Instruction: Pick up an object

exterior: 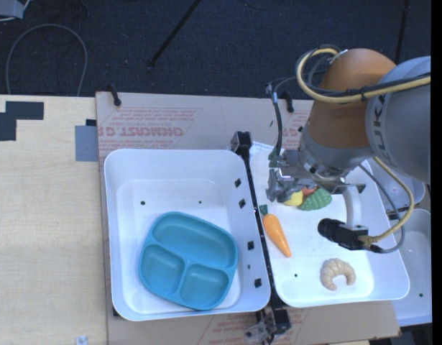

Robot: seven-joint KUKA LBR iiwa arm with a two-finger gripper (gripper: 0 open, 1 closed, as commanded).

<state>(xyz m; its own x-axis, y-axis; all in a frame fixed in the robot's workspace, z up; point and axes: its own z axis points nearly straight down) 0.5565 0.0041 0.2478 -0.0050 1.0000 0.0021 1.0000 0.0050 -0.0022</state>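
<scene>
Green-and-yellow toy (310, 198) lies under the end effector (282, 185); cannot tell its opening or hold.

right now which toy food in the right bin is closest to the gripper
The yellow-and-green toy, lying right beside the gripper at the bin's far end. The orange carrot lies further toward the near side, and the beige croissant is farthest.

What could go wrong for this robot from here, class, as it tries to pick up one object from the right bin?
1. The hand sits low over a tight cluster, a yellow and red toy touching a green toy; it may pinch both or neither.
2. The toy carrot lies close beside the cluster, so it could get knocked against the bin divider.
</scene>
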